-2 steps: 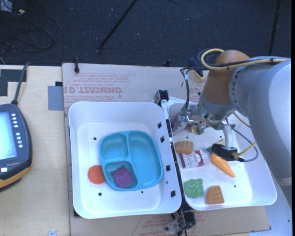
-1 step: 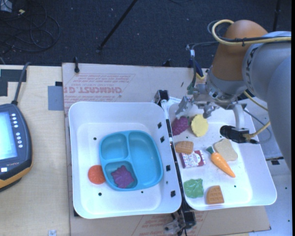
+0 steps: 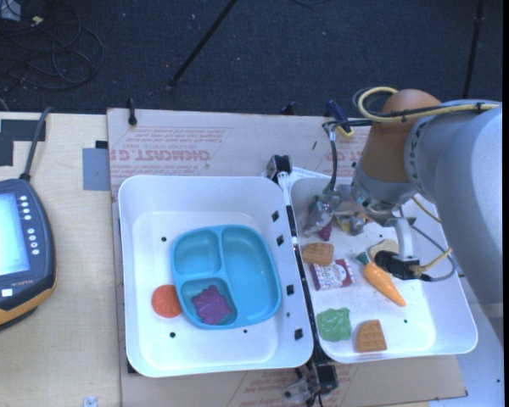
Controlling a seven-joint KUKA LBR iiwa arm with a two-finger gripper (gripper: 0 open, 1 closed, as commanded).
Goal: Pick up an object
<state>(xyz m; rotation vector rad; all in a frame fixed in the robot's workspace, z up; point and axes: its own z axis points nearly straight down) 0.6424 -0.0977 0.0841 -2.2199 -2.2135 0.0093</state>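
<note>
Tan square biscuit (image 3: 371,336), green leafy toy (image 3: 333,323) lower right; gripper (image 3: 339,213) above, grasp state unreadable; crowded toys risk mis-grab.

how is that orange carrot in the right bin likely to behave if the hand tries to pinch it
The carrot looks like a smooth, tapered toy, so it would probably be stiff and light. Its rounded, cone-like shape suggests it may roll or squirt out of a pinch near the narrow tip. It lies flat on the right bin floor, so tipping seems unlikely.
</note>
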